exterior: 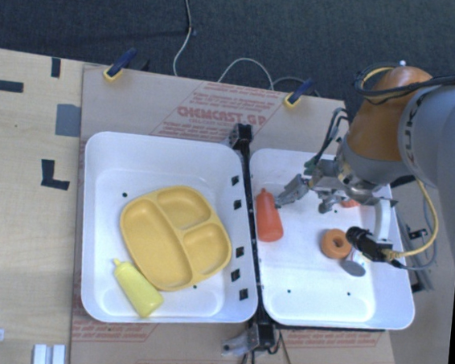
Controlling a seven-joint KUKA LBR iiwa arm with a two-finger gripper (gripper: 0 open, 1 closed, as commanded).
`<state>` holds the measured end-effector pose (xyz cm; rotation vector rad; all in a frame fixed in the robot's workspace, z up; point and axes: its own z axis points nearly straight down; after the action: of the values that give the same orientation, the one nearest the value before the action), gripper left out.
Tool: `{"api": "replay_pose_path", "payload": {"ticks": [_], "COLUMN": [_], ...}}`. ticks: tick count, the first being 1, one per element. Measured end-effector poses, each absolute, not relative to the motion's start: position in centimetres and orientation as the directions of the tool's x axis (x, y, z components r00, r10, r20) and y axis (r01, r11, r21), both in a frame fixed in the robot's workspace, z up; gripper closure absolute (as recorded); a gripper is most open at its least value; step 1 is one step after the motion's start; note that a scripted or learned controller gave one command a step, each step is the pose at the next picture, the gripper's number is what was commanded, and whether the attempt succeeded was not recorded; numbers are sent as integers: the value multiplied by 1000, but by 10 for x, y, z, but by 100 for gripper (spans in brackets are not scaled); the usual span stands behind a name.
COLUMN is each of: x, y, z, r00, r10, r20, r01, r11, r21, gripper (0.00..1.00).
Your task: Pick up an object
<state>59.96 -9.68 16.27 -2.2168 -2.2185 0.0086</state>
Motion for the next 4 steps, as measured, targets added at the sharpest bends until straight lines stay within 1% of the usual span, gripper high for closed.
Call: {"api": "replay_pose_path", "payload": {"ticks": [1,2,3,4], "x": [608,612,620,627], "y": [-97,-96,-95,-96], "z": [104,123,168,229], "r00": [-1,-3,-2,-1], "r10": [1000,1000,1000,1000], "r20": [0,-1,-1,-1], "r01": [1000,1000,1000,1000], "r11": [1,3,2,1], "r21": [-6,9,4,5], "gripper": [0,100,100,100]}}
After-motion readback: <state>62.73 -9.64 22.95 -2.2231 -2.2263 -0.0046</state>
